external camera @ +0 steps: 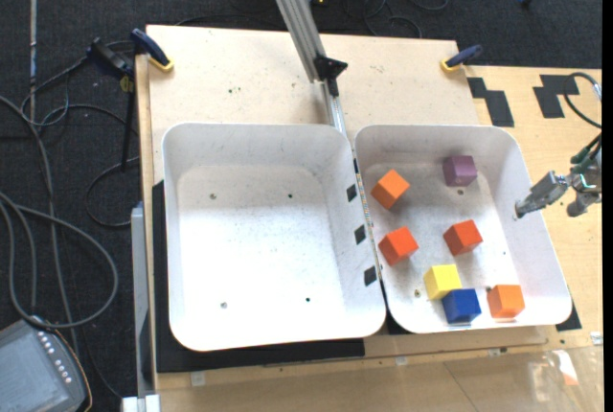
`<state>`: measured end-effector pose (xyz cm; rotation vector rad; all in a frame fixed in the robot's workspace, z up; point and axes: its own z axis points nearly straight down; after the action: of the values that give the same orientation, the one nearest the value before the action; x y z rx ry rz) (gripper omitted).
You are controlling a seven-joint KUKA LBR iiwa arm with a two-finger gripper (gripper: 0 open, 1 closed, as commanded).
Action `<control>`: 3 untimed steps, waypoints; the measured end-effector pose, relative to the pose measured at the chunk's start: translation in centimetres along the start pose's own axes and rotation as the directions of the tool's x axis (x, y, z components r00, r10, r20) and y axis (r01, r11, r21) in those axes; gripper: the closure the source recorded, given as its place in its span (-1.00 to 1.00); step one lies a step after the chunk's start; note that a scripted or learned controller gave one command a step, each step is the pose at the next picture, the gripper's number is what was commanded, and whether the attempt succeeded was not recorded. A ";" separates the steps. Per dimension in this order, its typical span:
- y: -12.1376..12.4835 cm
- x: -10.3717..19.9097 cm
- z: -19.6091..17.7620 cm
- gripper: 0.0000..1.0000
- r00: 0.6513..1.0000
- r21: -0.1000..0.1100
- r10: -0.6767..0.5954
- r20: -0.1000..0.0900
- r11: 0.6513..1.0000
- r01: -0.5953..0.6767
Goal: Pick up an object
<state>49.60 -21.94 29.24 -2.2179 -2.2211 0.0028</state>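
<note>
Resting surface: a pale wooden bench [249, 75] fills the middle of the frame, with clamps at its upper corners.
Left bin [259, 238]: a shallow white tray in the centre-left of the frame, speckled with dark marks.
Right bin [498, 147]: a matching white tray in the centre-right, touching the left one along a shared edge.
Cubes: six lie in the right bin, all apart from the gripper.
Purple cube [460, 170]: upper part of the right bin.
Orange cubes: one [390, 189] at the upper left of that bin, one [398, 244] below it, one [464, 236] near the middle, one [506, 301] at the lower right.
Yellow cube [442, 281]: low in the bin, touching the blue cube [462, 306] just below it.
Gripper [530, 204]: at the right edge of the frame, over the right bin's right rim, pointing left; nothing is between its fingers, and how far they are spread cannot be told.
Metal pole [292, 3]: slants from the top centre down to the bins' junction.
</note>
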 end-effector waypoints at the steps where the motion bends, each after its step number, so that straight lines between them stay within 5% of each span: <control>1: 0.1 0.0 -0.2 -1.00 1.000 -0.004 0.000 0.001 1.000 0.000; 3: 1.2 1.7 11.4 -1.00 1.000 0.003 0.001 -0.002 1.000 -0.001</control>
<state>50.78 -20.27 17.80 -2.2169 -2.2181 0.0040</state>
